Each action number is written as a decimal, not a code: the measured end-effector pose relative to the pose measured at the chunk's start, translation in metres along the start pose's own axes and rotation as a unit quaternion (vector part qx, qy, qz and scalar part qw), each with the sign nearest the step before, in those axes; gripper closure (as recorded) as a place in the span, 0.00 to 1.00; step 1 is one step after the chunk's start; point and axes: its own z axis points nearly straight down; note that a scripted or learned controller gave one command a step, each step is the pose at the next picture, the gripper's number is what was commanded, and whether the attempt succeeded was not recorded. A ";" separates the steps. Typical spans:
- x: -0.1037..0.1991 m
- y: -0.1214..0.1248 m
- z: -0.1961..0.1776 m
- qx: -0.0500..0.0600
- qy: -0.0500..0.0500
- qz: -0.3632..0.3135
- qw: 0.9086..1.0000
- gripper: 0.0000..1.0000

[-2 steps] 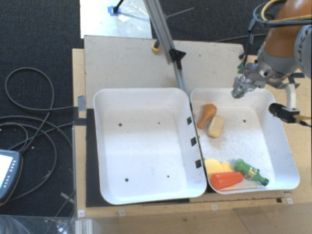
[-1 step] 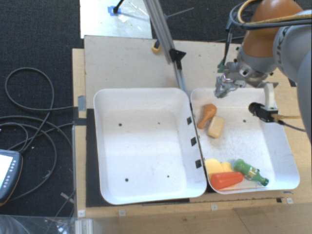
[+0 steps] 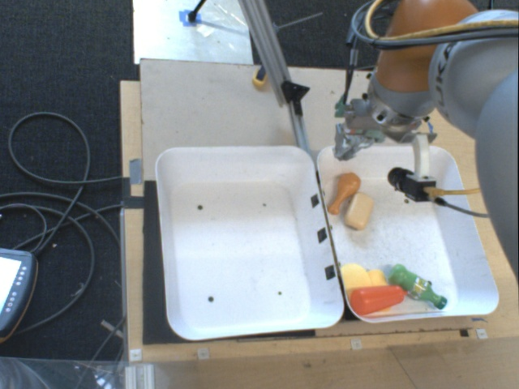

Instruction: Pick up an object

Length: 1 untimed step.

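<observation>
Bins: two shallow white ones, side by side, left bin [image 3: 174, 217] and right bin [image 3: 466, 241].

Loose items, all in the right bin, five counted:
- one toy chicken drumstick [image 3: 344, 191], tan-orange
- one pale tan block [image 3: 359, 211], bread-like, exact kind unclear
- one yellow piece [image 3: 358, 276], partly hidden, kind unclear
- one red-orange toy vegetable [image 3: 376, 300], carrot or pepper shape
- one green bottle [image 3: 417, 287]

Arm: one, with one gripper [image 3: 352, 143].

Off the bench, far left: one handheld screen unit [image 3: 11, 288].
</observation>
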 end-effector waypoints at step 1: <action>0.059 0.004 0.009 0.001 0.000 0.000 1.000 1.00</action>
